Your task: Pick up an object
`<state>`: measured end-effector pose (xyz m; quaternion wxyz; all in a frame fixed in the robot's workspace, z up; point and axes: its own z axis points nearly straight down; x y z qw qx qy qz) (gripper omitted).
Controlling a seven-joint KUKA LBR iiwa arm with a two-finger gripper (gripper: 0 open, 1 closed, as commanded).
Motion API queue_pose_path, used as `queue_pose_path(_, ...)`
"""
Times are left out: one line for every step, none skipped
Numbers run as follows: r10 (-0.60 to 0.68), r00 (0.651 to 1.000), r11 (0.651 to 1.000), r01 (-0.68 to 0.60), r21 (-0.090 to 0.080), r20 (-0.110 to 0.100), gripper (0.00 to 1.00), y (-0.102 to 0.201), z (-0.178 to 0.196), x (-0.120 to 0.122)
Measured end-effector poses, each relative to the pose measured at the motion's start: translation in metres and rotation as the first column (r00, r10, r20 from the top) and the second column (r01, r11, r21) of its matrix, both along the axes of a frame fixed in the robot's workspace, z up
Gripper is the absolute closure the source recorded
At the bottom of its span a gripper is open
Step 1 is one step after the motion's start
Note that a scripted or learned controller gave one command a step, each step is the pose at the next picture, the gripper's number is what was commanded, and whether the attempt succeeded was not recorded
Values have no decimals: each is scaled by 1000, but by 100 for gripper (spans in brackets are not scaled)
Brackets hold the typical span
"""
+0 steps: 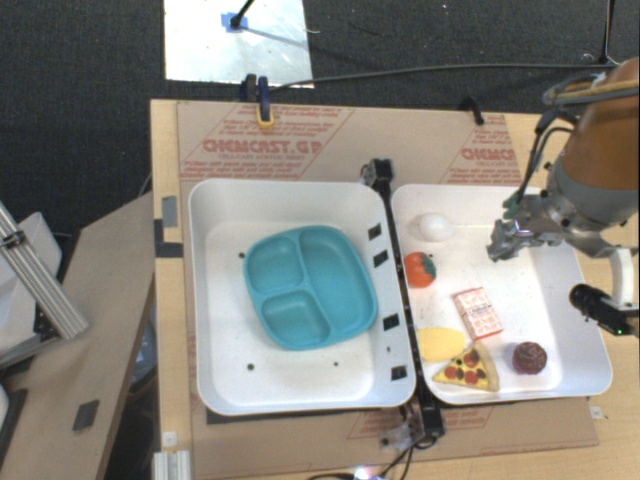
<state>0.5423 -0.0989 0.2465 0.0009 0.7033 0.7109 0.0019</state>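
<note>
The grey arm with its orange band is seen at the right edge of the frame, and its two-finger gripper [503, 243] hangs over the upper right part of the right-hand shallow white bin [560, 313]. Whether the gripper is spread or pressed together cannot be told from this slant, and nothing is seen held by it.

The candidates for picking all lie in that right bin:
- a white egg-shaped piece [433, 227] in the upper left part of the bin
- a red tomato-like toy with a green top [420, 269] just below it, close against the left wall
- a small red-and-white printed box [478, 313] near the middle
- a yellow rounded piece [441, 344] touching a toy pizza slice [469, 370] at the lower left
- a dark brown ball-shaped toy [529, 357] at the lower right

The left-hand white bin [225, 268] holds a turquoise plastic tray with three compartments [311, 286].

No piece lies directly under the gripper, so a straight descent would probably close on bare bin floor. The rounded pieces could be rolled aside by an off-centre approach. The tomato could be hard to straddle so near the wall. The flat pizza slice offers little height to pinch, and the yellow piece could be dragged along with it.
</note>
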Motion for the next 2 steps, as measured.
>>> queue_pose_path(0, 1000, 1000, 0, 1, 0, 100, 57, 4, 14)
queue_pose_path(-1, 1000, 1000, 1, 1, -1, 100, 101, 5, 36)
